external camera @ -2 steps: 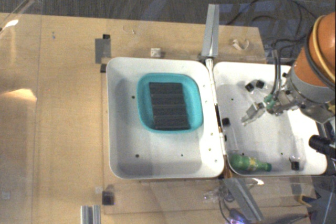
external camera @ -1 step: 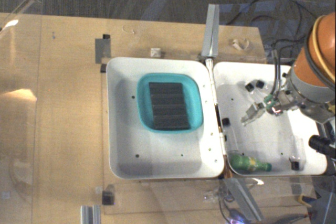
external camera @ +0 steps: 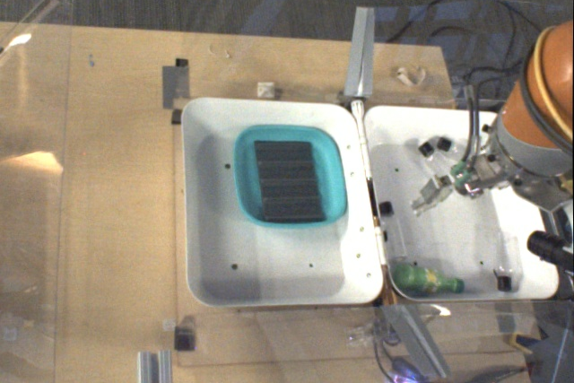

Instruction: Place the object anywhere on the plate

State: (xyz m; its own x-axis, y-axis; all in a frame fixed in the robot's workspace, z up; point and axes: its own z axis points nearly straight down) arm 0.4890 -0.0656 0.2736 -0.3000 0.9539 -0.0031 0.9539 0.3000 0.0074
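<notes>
A teal plate (external camera: 334,184) with a dark ribbed middle lies in the left bin (external camera: 211,247), toward its back. The object, a green bottle-shaped thing (external camera: 429,282), lies on its side at the front edge of the right bin (external camera: 448,238). My gripper (external camera: 430,193) hangs over the middle of the right bin, behind the green object and apart from it. It is open, with nothing between its fingers. The plate is to its left, across the wall between the bins.
Small dark pieces (external camera: 436,144) sit near the back of the right bin, and another (external camera: 504,282) at its front right corner. A grey metal bar (external camera: 360,54) stands behind the joint of the two bins. Cables (external camera: 466,22) trail at the back right.
</notes>
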